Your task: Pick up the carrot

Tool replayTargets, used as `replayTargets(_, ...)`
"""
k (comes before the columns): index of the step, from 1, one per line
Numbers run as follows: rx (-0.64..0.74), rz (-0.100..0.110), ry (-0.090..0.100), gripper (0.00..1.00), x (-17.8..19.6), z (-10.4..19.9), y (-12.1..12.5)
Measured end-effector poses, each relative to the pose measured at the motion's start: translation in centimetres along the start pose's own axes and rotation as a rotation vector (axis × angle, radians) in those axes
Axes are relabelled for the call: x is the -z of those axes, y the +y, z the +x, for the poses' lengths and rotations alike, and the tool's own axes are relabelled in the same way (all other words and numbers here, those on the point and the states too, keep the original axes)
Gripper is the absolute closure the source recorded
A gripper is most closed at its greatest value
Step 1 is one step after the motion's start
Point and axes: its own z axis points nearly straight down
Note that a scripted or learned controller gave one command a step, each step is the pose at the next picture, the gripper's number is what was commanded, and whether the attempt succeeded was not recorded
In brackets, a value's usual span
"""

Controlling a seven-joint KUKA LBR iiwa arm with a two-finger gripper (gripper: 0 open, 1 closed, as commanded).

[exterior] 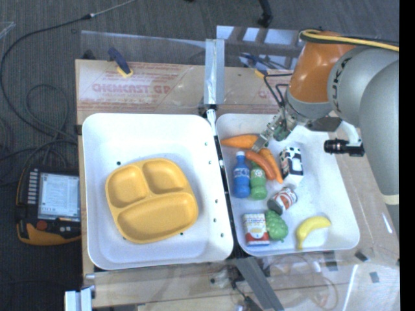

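Observation:
An orange carrot (pixel 238 140) lies across the top left of the right bin (pixel 343 199), its tip pointing left. A second orange, carrot-like piece (pixel 269 164) lies slanted just below and to the right of it. My gripper (pixel 271 137) hangs low at the right end of the upper carrot, directly above the top of the slanted piece. Whether it touches either one is unclear, and the gripper's body hides the place where they meet.
Packed in the right bin are a blue bottle (pixel 241 175), a green bottle (pixel 258 183), a black-and-white carton (pixel 293 161), a small tipped can (pixel 283 199), a red can (pixel 257 229), a green vegetable (pixel 277 226) and a banana (pixel 312 229). A yellow divided plate (pixel 152 199) lies in the left bin (pixel 104 135).

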Motion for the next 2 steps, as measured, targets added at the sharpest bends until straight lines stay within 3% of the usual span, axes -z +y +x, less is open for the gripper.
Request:
replayTargets(1, 0.196, -0.007, 0.015, 1.00, 8.22, -1.62, -2.53)
replayTargets(2, 0.196, -0.008, 0.016, 0.00, 8.19, -1.58, -2.50)
